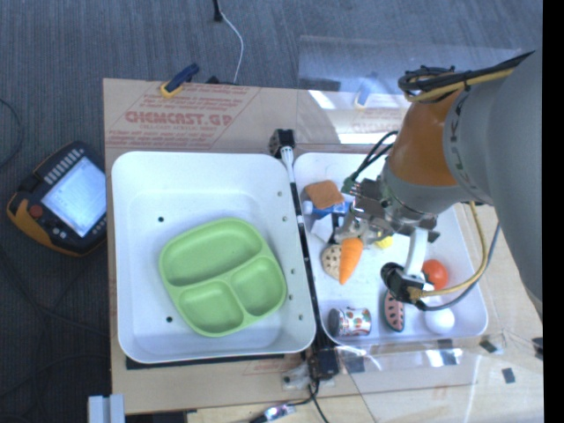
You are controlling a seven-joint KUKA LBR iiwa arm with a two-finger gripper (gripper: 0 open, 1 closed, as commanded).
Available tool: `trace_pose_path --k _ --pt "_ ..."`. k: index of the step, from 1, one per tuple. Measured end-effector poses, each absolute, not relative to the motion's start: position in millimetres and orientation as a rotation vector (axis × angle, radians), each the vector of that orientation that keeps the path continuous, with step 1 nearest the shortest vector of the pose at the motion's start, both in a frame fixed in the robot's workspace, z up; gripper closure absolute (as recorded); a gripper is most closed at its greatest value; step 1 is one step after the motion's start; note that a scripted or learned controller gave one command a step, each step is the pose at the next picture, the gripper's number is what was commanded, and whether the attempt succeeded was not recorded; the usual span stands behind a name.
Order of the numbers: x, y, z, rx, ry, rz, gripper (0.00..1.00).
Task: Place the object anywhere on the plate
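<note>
The gripper (354, 233) clasped a carrot (350, 259) over the right bin's (467, 320) left edge, raised clear for carrying to the green plate (222, 276).

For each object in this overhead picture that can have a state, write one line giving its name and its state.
Green three-compartment plastic plate: flat in the left white bin.
Orange toy carrot: hanging point-down under the gripper.
Silver can: on its side.
Watermelon slice: lying flat.
Handheld pendant: screen lit.
</note>
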State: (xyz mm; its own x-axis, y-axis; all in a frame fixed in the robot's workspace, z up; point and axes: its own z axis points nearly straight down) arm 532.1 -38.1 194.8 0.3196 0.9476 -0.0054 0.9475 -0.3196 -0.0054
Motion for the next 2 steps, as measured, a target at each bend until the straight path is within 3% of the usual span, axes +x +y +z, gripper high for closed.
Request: trace_pose_path --k 1,2 --pt "531.0 32.1 180.9 -2.617 -1.728 0.012 1.00" --pt "531.2 30.4 181.4 -2.619 -1.727 0.013 0.00"
